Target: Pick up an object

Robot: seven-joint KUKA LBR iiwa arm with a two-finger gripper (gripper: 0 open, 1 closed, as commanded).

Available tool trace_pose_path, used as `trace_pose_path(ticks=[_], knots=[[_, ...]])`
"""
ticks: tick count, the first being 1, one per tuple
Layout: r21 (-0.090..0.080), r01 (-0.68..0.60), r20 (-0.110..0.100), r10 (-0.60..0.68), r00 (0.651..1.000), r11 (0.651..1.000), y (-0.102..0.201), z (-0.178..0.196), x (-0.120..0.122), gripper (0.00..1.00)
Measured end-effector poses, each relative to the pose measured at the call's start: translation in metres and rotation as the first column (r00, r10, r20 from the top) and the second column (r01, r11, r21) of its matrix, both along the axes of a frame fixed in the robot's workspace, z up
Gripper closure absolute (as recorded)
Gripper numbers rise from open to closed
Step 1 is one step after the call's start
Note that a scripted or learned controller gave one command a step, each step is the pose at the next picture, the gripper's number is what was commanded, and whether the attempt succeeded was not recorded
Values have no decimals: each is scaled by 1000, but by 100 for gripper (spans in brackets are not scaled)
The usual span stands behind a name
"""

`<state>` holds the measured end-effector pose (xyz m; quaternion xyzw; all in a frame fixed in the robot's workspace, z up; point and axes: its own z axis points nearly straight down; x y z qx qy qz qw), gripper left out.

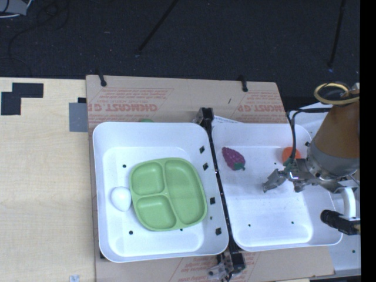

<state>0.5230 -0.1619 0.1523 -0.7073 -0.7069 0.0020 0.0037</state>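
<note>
From my remote seat, nearest the camera I see the front rims of the two white bins, the left bin (117, 231) and the right bin (270, 228), sitting side by side on a sheet of cardboard (176, 101) over the pale wooden bench (41, 187). In the left bin a green divided plate (167, 192) lies flat, slightly turned, and a white egg (121, 198) rests just beside its left edge, touching it or nearly so. In the right bin the gripper (282, 180) hangs low over the floor toward the bin's right half. Nothing is visibly gripped by it, and I cannot tell from this angle whether it stands apart or together. The grey arm (338, 140) comes in over the bin's right wall. The things I could pick lie farther back. A purple fruit (233, 157) with a green leaf end sits on the bin floor near the divider between the bins, apart from the gripper. An orange piece (289, 154) sits just behind the gripper, close by the arm and partly hidden by it. Beyond the cardboard there is dark floor with loose cables.
</note>
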Motion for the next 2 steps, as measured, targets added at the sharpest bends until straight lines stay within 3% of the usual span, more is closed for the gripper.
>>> trace_pose_path(ticks=[2], knots=[[-1,1,4,-1,1000,1000,-1,-66,-1,0]])
